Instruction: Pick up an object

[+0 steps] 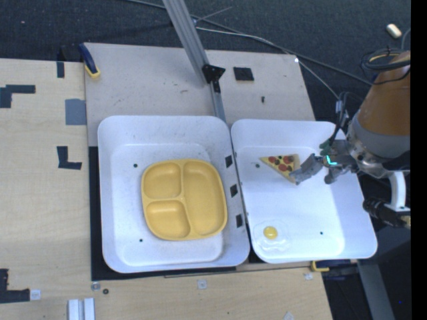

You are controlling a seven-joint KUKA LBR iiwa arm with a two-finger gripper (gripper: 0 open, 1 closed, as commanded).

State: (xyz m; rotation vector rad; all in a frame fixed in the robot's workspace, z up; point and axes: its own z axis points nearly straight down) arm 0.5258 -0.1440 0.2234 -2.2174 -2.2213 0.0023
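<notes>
Two shallow white bins sit side by side on the bench. The left bin [113, 179] holds a yellow divided plate [183, 199] with three compartments, lying flat near its middle. The right bin [347, 239] holds a toy pizza slice [280, 163] toward its far left part (its point aimed to the right and a little toward the near side) and a toy fried egg [271, 235] by its near left corner, well apart from the slice.

The arm reaches in from the right, its orange band [390, 99] above the grey wrist. The gripper [308, 170] hangs low over the right bin, tilted down and leftward, its tip just beside the pointed end of the pizza slice; whether it touches the slice cannot be told. Whether the gripper is clenched or released cannot be told either.

A grey metal bar [190, 35] slants across the far side of the bench.
</notes>
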